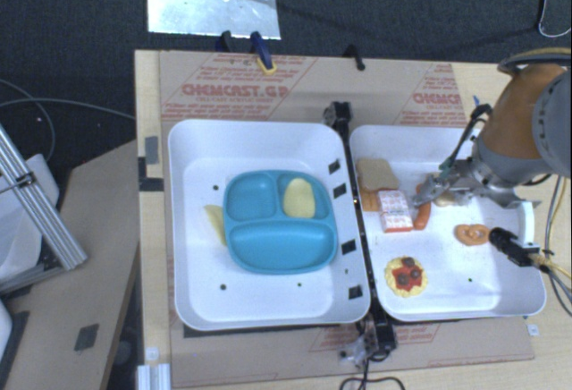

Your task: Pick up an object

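The arm [536,133] is a thick, rounded body in smooth grey, with a broad orange band wrapped over its upper part. A dark cable runs along its left flank down toward the wrist. Below the grey shell sits a metallic silver gripper [435,190] of small angular parts, and a black block juts out beneath the wrist.

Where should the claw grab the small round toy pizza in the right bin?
Take the small round toy pizza across its rim, coming straight down. It lies flat on the right white bin, clear of its neighbours, so opposite edges look reachable.
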Controlling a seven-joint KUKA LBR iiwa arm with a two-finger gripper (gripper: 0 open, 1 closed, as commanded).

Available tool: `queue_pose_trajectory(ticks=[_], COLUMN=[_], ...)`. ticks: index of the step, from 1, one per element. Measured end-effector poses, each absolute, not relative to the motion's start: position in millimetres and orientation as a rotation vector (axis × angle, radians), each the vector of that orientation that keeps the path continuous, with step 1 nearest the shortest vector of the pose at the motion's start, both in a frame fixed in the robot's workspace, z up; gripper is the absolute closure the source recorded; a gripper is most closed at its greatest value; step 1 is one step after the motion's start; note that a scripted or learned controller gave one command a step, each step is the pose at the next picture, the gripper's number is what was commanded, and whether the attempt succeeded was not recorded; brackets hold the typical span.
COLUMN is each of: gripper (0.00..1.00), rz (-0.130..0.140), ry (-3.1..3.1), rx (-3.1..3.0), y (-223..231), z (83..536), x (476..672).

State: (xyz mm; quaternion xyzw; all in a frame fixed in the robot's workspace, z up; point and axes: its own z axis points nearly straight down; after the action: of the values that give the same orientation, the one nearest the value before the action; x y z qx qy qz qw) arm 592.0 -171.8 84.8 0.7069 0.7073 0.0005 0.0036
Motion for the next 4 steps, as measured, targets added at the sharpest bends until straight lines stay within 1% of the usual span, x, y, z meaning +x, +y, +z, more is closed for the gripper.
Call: queue_pose_trajectory(ticks=[1, 2, 3, 4], gripper=[0.00, 0.00, 0.00, 0.00], rz=[0.007, 0.009, 0.002, -0.003], ry=[2.217, 2.217, 2.221, 2.223], rx=[2.214, 2.213, 2.219, 2.224], y=[-170.8, -207.9, -206.4, -206.7], z=[88.7, 88.7, 96.6, 83.3], x=[593.7, 608.1, 597.2, 549.3])
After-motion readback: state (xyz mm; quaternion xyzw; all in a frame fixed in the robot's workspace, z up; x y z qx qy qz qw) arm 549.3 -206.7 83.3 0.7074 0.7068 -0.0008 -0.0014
